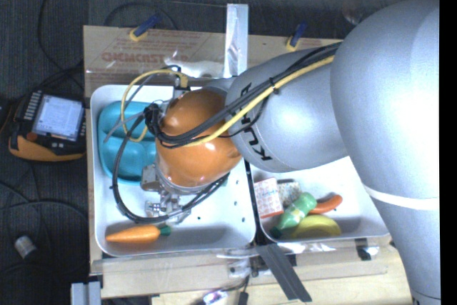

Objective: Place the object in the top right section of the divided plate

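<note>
Camera view: claw [163, 205] above carrot [133, 233] in left bin [214, 231]; opening cannot be told. Blue plate [121, 143] unfilled; placement pending.

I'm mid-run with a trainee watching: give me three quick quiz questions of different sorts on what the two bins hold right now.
1. True or false: the orange toy carrot lies in the left white bin.
2. Which item lies in the right white bin? A) light blue divided plate B) yellow toy banana C) orange toy carrot
3. Fill in: the grey arm's orange band hangs over the ____ bin.

Key: 1 true; 2 B; 3 left.
</note>
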Available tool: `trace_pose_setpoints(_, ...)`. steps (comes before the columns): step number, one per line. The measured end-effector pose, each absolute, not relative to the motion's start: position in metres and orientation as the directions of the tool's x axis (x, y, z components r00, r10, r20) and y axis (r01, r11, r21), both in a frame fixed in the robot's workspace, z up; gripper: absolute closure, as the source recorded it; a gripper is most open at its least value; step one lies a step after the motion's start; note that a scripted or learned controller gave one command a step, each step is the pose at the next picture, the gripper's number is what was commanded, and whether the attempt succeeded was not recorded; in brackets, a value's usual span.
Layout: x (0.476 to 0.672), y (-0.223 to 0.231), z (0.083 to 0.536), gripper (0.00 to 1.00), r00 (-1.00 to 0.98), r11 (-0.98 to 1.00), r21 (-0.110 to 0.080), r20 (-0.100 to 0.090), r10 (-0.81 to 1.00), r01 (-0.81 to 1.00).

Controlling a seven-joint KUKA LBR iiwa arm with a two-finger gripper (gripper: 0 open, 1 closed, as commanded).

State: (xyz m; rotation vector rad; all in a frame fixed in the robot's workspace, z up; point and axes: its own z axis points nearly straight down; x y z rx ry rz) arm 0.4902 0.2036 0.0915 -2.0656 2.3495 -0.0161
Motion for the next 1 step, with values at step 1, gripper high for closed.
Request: trace_pose_setpoints(1,0.5099,0.0995,0.1836,1.00,0.052,-0.052,0.000,-0.005,-0.999,-0.999)
